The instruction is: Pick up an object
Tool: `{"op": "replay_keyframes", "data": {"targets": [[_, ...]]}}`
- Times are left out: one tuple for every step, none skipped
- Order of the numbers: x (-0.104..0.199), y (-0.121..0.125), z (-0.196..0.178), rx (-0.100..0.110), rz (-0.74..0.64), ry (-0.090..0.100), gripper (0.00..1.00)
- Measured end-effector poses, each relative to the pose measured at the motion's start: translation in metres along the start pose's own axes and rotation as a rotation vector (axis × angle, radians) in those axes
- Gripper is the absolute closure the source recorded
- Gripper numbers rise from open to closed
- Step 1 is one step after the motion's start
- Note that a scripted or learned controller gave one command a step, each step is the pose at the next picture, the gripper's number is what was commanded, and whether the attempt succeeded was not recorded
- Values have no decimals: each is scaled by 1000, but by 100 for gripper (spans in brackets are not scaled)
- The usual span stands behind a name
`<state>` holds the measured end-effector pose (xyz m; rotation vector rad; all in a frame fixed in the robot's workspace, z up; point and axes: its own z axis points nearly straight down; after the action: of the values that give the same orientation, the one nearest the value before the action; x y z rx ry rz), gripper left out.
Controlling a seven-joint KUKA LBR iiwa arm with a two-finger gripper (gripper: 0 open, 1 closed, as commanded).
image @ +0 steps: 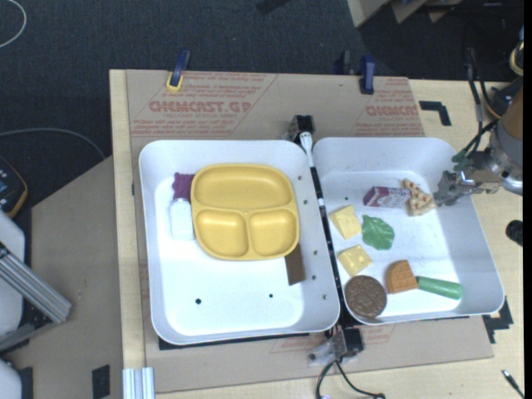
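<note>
- Camera view, right bin [465, 223]: gripper [450, 188] sits at the bin's right wall, near the far right corner, low over the floor. Arm [507, 152] enters across that wall.
- Finger state: cannot tell; the tip is small and dark against the wall, so no call on apart or together. Nothing is seen between the fingers.
- Nearest candidate: pizza slice [417, 196], just beside the gripper toward the bin's middle, apparently not touching, though the gap is hard to read at this size. Flat wedge, pale crust, red spots, likely moulded plastic.
- Touching the slice on its far side from the gripper: a small maroon-and-white packet [382, 195], flat, lying down.
- Mid bin: two yellow cheese-like blocks [346, 222], [355, 259], matte and chunky; green leafy piece [378, 232] between them and to the side.
- Near edge of bin: brown ridged disc [366, 295] in the near left corner, orange-brown wedge [401, 276] beside it, green rod-like piece [439, 287] toward the near right corner.
- Left bin [158, 223]: yellow three-compartment tray [245, 210], smooth and glossy, near the far edge; purple item [183, 185] and white bottle [180, 219] against its left side; brown strip [294, 268] by the right wall.
- Judgement on the step: task not yet done. The slice is thin and flat; a good grasp wants the fingers straddling its narrow width, pressed close to the floor, clear of the packet and of the bin wall.
- Risk, as judgement: fingers could skate over the slice or nudge it into the packet.
</note>
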<state>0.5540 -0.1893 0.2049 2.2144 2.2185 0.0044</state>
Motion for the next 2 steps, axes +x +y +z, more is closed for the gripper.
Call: {"op": "replay_keyframes", "data": {"targets": [[0, 1, -21, 2, 0, 1, 100], [48, -20, -32, 9, -2, 5, 100]]}}
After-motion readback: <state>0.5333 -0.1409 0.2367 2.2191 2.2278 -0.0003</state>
